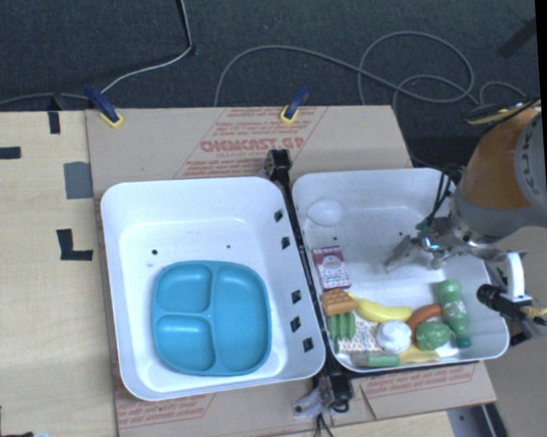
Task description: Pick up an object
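- Camera view, from above and at a slant: my grey arm with its orange band [495, 174] reaches in from the right over the right bin [365, 192], which I take as my landmark.
- My claw [414, 250] sits low inside the right bin, about the middle of its right half, its metal tips pointing left toward the bin's centre.
- I cannot tell whether my claw is open or closed; the tips blur together against the white floor, and I see nothing between them.
- The things I might pick lie along the near edge of the right bin, all apart from my claw.
- A yellow banana [385, 310] lies nearest the middle of that near edge, just below my claw.
- A green bottle [451, 305] stands in the bin's near right corner, with an orange-red piece [426, 315] and a green leafy lump [433, 334] beside it.
- A white ball [391, 336] rests against the near wall, below the banana.
- A small red-and-white packet [330, 268] lies by the bin's left wall, with an orange pastry [338, 303] and green beans [341, 327] just nearer.
- A pale round lid [325, 212] lies in the bin's far left corner.
- Left of the right bin, touching its divider, the left bin [133, 213] holds a blue divided plate [210, 317].
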